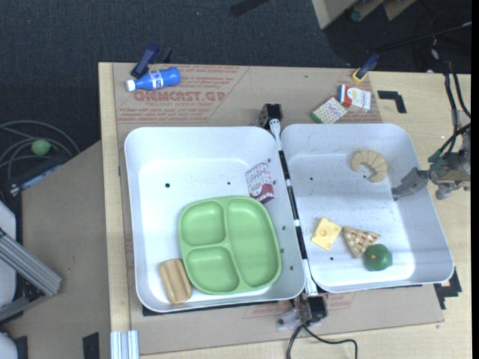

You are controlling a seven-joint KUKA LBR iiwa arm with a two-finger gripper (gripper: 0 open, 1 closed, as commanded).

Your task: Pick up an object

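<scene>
Here, croissant [370, 164] just beside gripper [408, 185], apart.

Bright, even overhead light, slightly soft focus.
Mild glare off the white bins [142, 200], faint shadows beneath the green plate [228, 245], dim beyond the desk [224, 88] far edge.

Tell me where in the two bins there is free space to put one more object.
Free: the left bin floor behind the green plate, and the right bin middle between the croissant and cheese. Crowded: the right bin's front, where cheese, pizza slice and green ball cluster.
</scene>
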